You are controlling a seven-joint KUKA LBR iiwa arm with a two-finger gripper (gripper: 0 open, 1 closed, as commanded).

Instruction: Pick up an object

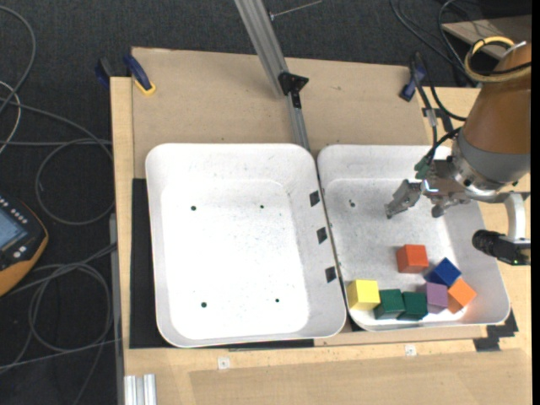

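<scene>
Over the right bin (371, 163), near the middle of its far half, hangs the gripper (419, 202) of the grey arm (498, 125), which reaches in from the right edge of the bench (219, 91). Its two fingers (402, 199) stand spread apart with nothing between them, their tips above bare white floor.

All the blocks sit toward the near right corner of that bin. A red block (412, 257) lies alone, a little farther from the near edge than the rest and nearest the gripper. Along the near edge runs a row: a yellow block (364, 293) at the left end, then two green blocks (400, 303) touching each other, then a purple block (436, 294). A blue block (445, 272) sits just behind the purple one, and an orange block (461, 293) lies just beside both, closest to the right edge.

The left bin (169, 175) lies side by side with the right one, their inner edges touching. A metal pole (270, 45) slants up from the far end of that seam.
</scene>
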